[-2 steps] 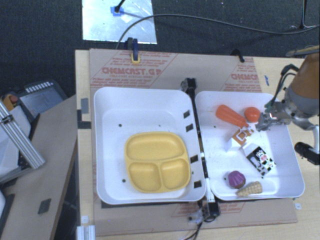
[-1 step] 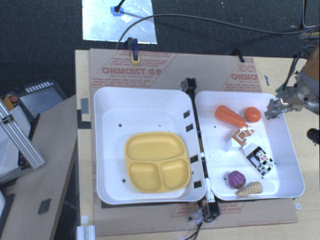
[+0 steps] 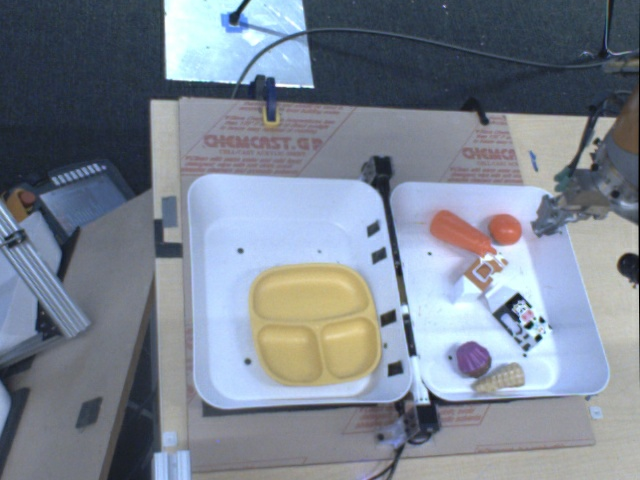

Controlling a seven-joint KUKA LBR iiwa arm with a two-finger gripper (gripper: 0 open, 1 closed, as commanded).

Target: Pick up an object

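Observation:
The right bin (image 3: 575, 298) holds several small objects. An orange carrot-shaped piece (image 3: 460, 231) lies at the back beside a round orange ball (image 3: 505, 229). An orange-and-white carton (image 3: 485, 271) and a black-and-white box (image 3: 521, 320) sit in the middle. A purple lump (image 3: 473, 357) and a tan cone (image 3: 500, 376) lie at the front. My gripper (image 3: 553, 214) hangs over the bin's back right part, just right of the ball and apart from it, with nothing seen in its grasp.
The left bin (image 3: 220, 228) holds a yellow divided plate (image 3: 315, 323). A black divider strip (image 3: 390, 268) runs between the bins. Cardboard (image 3: 330, 138) lies under both. A grey device (image 3: 80, 198) and a metal rail (image 3: 40, 278) stand at the left.

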